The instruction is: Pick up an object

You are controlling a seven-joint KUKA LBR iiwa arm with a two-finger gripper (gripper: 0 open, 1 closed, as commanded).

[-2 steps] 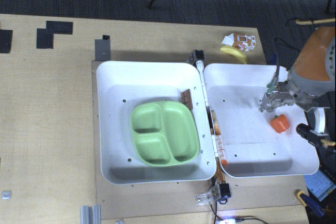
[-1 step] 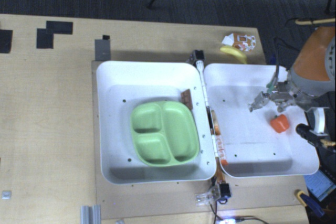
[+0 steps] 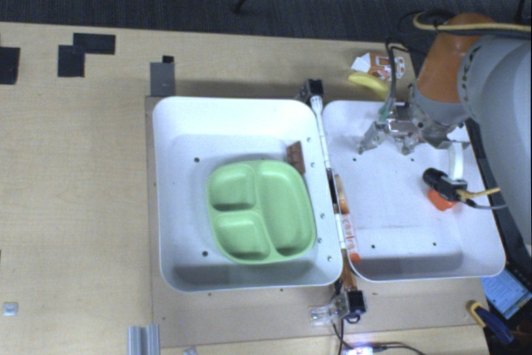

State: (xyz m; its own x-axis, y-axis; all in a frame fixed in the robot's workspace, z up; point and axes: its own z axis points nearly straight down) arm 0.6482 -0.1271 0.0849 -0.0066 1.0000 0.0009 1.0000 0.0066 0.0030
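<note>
My gripper (image 3: 386,144) hangs over the back of the right bin (image 3: 399,253), fingers spread open and nothing between them. A small orange thing (image 3: 444,201) lies on the right bin's floor, to the right of and nearer than the gripper. In the left bin (image 3: 179,179) a green divided plate (image 3: 260,210) lies flat. A small brown thing (image 3: 294,152) rests against that bin's right wall, just behind the plate.
Behind the right bin, on the bench, lie a yellow banana-like thing (image 3: 366,81) and a white and orange packet (image 3: 376,62). The grey arm with its orange band (image 3: 445,62) reaches in from the right over that bin's far corner.
</note>
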